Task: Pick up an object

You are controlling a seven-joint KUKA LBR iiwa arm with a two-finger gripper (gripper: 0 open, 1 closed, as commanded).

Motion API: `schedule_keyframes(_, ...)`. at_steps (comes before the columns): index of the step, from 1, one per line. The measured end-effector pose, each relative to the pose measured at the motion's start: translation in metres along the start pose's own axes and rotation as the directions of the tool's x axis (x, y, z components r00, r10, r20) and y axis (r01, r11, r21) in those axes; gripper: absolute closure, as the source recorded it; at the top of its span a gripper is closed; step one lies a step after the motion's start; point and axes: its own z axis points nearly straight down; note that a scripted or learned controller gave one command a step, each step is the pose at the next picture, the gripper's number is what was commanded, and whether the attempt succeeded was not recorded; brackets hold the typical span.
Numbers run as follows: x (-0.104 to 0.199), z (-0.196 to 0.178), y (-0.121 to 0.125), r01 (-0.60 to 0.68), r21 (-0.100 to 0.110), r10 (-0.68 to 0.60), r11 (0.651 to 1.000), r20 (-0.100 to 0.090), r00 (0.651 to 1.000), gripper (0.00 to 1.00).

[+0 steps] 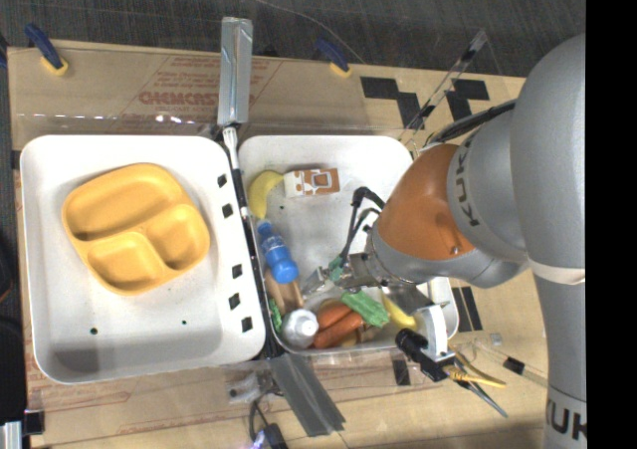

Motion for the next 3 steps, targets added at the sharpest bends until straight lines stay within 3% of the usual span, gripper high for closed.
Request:
schedule_keyframes(1, -0.078, 0.009, -0.008, 0.115, 0.005, -0.115, 0.993, -0.021, 0.993, 0.00)
schedule_keyframes(2, -0.081, -0.001, -0.007, 0.117, 0.003, -0.117, 0.993, -0.014, 0.993, 1.00)
schedule_keyframes(3, -0.021, -0.078, 0.020, -0.158, 0.010, 0.158, 0.987, -0.013, 0.987, 1.00)
